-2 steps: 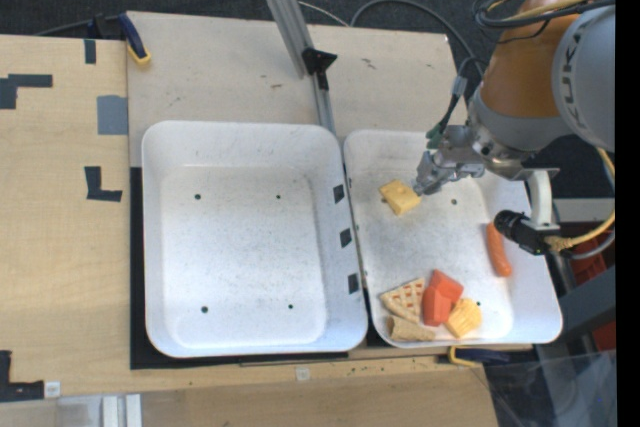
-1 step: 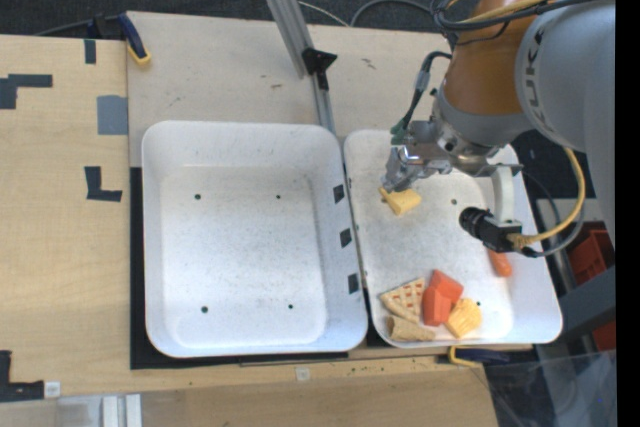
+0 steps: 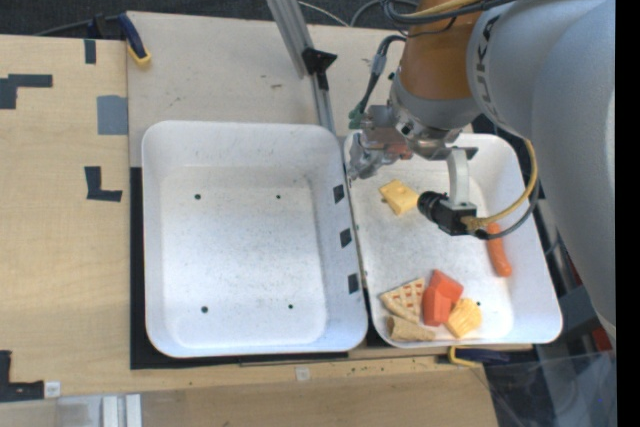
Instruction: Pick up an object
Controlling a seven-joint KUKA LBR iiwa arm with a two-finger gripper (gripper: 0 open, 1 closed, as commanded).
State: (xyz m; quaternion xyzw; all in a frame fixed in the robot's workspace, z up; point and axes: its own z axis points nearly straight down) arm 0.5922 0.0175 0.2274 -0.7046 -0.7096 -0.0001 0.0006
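Pale wooden bench (image 3: 60, 215) fills the left and top of the frame, and on it we see two shallow white bins side by side. Dark grey tape patches mark the bench at the left edge, and a blue and yellow clamp (image 3: 133, 39) sits at the upper left. A grey metal rail (image 3: 285, 10) runs from the top centre down towards the join between the bins.

We see the left bin (image 3: 240, 235) speckled with small dark marks. The right bin (image 3: 520, 315) holds all the loose objects. A yellow wedge-shaped block (image 3: 398, 197) lies near the bin's upper left, its long axis running from upper left to lower right. An orange carrot-like stick (image 3: 500, 257) lies at the bin's right side, its long axis close to vertical in the frame and its tip pointing down. At the lower centre of this bin a waffle-patterned piece (image 3: 404, 299), a red-orange block (image 3: 441, 298) and a small yellow piece (image 3: 464, 318) lie touching in a cluster.

The arm (image 3: 540, 65) enters from the right, its orange band at the top centre. We place the gripper (image 3: 368, 155) over the upper left corner of the right bin, just above and left of the yellow wedge. We cannot tell its grip state, and we can read no complete lettering.
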